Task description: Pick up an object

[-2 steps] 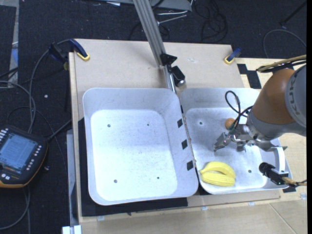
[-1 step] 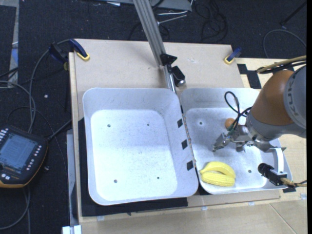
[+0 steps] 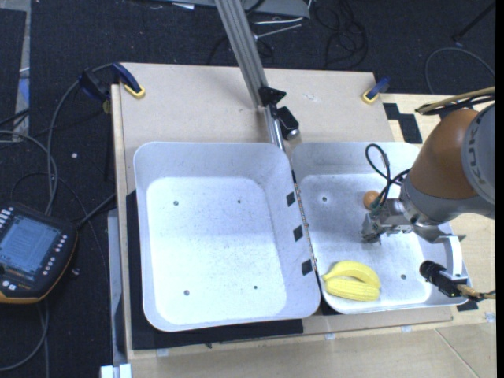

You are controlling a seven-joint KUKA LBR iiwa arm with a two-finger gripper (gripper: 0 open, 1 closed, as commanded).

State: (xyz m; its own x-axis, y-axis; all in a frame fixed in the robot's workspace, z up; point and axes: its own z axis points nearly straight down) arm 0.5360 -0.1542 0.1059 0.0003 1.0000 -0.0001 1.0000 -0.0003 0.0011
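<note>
Two shallow white plastic bins with rounded corners and speckled floors sit side by side on the pale wooden bench (image 3: 197,101). The left bin (image 3: 213,235) is broad and roughly square. In the right bin (image 3: 331,183) a yellow banana (image 3: 353,280), smooth and curved, lies near the front wall, its long axis running left to right. A small round orange ball (image 3: 370,199) rests mid-bin, touching or just beside the claw (image 3: 372,233). The grey arm (image 3: 449,172), with its orange band, reaches in from the right and lowers the dark metal claw over the bin floor. Whether the claw is open or closed cannot be told; nothing visible sits between its fingers.
</note>
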